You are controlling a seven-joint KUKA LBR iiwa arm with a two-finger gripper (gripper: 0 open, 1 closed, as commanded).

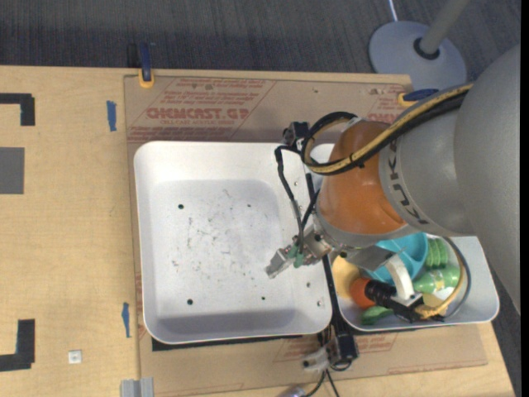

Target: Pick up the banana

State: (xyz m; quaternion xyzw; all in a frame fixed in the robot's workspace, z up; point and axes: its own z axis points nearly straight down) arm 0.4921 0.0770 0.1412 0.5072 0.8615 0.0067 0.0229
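A: Report the arm position.

B: The arm (430, 164) enters from the right of the camera view and covers most of the right bin (488, 300). Its orange band (355, 184) sits above the divide between the two bins. Black cables (297, 164) loop around the wrist.

A: Report the gripper state.

B: The gripper (281, 260) is over the right-hand part of the left bin (165, 222), close to that bin's right wall. The fingers are small and blurred at this size. How far apart they stand cannot be told. Nothing can be made out between them.

A: Locate the banana.

B: A small yellow sliver (434, 307) shows at the lower edge of the pile in the right bin, beside a black object (388, 296). It may be the banana, but too little of it is exposed to confirm this. It is well apart from the gripper.

A: List the other contents of the right bin.

B: A turquoise object (412, 255), a green object (438, 279) and a red-orange object (360, 289) lie crowded together under the arm.

A: Describe the left bin surface.

B: The floor is white, scuffed with faint grey marks and a few dark dots.

A: Describe the support.

B: Both bins rest on a brown board (248, 110) with red lettering, laid on the wooden bench (58, 263).
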